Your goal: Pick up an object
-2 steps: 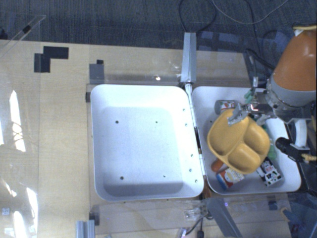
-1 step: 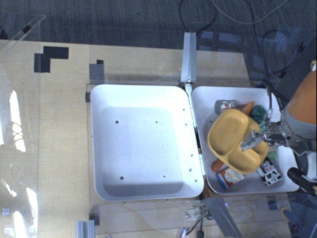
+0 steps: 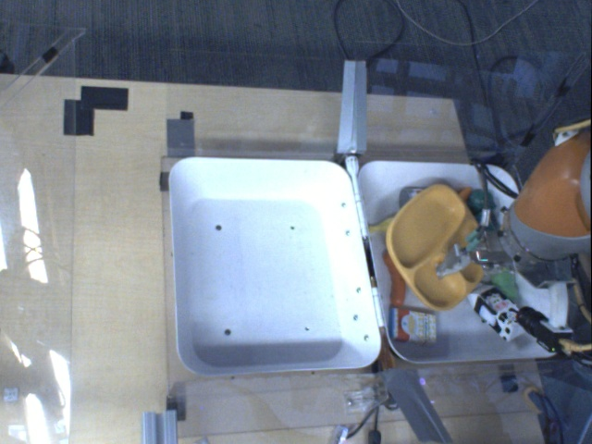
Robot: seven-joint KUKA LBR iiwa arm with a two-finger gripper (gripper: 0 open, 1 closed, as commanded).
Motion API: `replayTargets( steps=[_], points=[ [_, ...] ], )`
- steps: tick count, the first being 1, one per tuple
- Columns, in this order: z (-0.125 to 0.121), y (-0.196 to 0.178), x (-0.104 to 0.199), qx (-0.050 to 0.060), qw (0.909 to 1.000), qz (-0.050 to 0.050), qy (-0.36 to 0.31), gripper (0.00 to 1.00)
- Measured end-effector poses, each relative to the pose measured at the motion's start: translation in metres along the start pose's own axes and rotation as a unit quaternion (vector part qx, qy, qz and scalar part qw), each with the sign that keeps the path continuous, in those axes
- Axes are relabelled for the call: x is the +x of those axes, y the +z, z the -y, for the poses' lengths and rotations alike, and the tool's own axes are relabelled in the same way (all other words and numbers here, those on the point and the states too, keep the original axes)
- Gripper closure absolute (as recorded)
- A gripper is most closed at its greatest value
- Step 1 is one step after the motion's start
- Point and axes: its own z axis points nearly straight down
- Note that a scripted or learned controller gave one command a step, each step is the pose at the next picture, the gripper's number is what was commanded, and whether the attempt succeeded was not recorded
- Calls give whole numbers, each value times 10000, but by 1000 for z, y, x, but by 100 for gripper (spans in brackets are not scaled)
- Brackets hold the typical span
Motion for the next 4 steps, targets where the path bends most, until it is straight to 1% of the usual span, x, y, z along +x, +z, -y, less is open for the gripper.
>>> replayTargets(
  steps=[1, 2, 3, 4],
  points=[
    [-85, 10, -2, 104, 9998, -71, 143, 0],
    [-87, -3, 10, 148, 9998, -156, 61, 100],
    [-87, -1, 3, 99, 9999, -93, 88, 0],
    [-110, 5, -11, 275, 9979, -218, -549, 0]
  ],
)
